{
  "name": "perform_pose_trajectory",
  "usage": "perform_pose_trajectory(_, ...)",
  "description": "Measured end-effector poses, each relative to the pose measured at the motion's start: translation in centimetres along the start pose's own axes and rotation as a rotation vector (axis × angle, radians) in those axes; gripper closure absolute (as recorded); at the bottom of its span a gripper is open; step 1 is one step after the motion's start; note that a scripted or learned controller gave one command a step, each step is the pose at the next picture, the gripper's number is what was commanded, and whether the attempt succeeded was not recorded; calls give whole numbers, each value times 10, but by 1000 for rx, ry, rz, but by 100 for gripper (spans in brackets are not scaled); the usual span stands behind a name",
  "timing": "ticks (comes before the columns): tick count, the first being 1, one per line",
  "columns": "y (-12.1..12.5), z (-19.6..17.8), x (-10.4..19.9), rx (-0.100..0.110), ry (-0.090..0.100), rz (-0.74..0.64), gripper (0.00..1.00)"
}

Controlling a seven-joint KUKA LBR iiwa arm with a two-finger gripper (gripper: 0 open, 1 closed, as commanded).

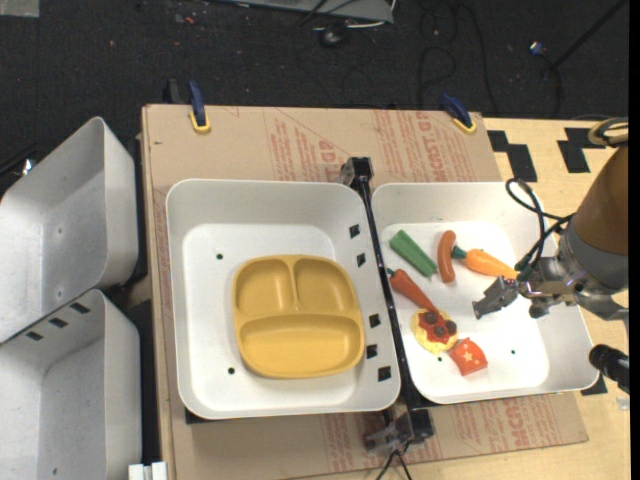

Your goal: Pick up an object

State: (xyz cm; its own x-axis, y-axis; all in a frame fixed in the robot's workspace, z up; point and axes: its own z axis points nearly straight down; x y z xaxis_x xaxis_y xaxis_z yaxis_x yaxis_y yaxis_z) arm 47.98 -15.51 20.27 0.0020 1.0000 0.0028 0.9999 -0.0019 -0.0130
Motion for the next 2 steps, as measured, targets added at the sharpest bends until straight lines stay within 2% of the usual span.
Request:
perform_pose_trajectory(1, 3, -6, 0, -12, -3, -4, 0)
perform_pose_trajectory(2, 0, 58, 1, -6, -1, 0, 0)
